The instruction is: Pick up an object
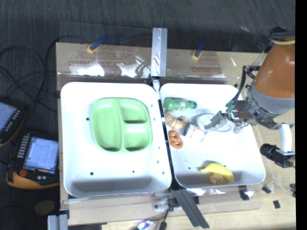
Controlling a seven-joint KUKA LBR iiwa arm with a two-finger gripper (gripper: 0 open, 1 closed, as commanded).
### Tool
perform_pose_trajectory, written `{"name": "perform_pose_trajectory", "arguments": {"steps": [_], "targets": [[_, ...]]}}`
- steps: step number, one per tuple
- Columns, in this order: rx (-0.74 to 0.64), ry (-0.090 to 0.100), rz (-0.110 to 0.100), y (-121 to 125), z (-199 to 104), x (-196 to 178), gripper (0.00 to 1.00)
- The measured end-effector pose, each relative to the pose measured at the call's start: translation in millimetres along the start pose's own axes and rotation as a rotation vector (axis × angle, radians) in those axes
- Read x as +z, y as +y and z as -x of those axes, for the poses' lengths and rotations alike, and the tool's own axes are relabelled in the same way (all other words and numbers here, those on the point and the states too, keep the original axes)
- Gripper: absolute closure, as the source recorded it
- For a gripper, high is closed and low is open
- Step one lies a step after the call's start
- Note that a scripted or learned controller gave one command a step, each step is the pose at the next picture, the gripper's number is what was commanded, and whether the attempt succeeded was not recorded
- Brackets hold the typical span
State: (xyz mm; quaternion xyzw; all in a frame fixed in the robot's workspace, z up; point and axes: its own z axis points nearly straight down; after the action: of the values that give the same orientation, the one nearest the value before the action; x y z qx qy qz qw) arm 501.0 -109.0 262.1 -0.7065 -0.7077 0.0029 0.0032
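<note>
Dark grey carpet floor point(144, 8) all around. In the middle, a light brown wooden bench point(280, 195) with a shiny clear plastic sheet point(120, 61) taped along its far side. A blue clip point(97, 43) and a yellow clip point(197, 52) on that sheet, well apart. Between them, an upright silver metal bar point(159, 51). On the floor to the left, thin black cables point(24, 80) and a small glowing screen point(41, 153). Soft, even light everywhere.
</note>
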Motion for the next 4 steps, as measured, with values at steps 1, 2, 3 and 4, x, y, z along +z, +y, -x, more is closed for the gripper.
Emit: {"name": "perform_pose_trajectory", "arguments": {"steps": [1, 2, 3, 4], "targets": [[0.058, 0.001, -0.002, 49.3, 0.8, 113.2, 0.00], [-0.106, -0.004, 0.022, 56.6, -4.2, 165.0, 0.00], [-0.104, -0.006, 0.024, 57.3, -2.9, 159.2, 1.00], [-0.111, -0.003, 0.000, 24.9, -89.7, -8.9, 1.00]]}}
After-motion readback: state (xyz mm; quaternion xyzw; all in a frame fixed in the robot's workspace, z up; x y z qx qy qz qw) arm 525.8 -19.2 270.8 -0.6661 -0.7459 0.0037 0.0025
